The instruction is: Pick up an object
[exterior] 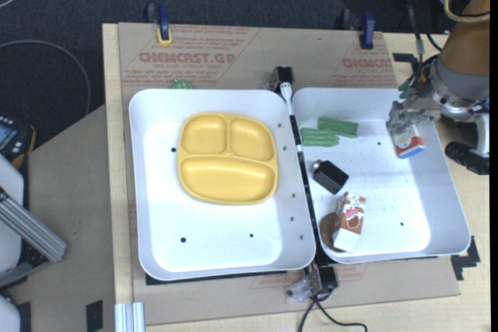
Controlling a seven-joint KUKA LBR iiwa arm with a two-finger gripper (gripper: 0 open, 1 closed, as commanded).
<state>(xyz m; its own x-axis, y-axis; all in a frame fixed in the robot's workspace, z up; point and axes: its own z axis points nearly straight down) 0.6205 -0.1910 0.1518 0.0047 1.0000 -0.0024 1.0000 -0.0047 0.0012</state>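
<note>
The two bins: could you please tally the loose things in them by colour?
Yellow: 1, the plate in the left bin.
Green: 2, the pieces in the right bin.
Black: 1, the block.
Brown and white: 1, the carton.
Red and white: 1, the small thing by the gripper.
Total: 6.

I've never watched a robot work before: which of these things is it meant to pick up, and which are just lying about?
Part of the job:
the robot's hand
small red-and-white object beneath the hand
green oblong pieces
flat black block
small brown-and-white carton

Just lying about:
yellow three-compartment plastic plate
blue clamps on the board
</note>
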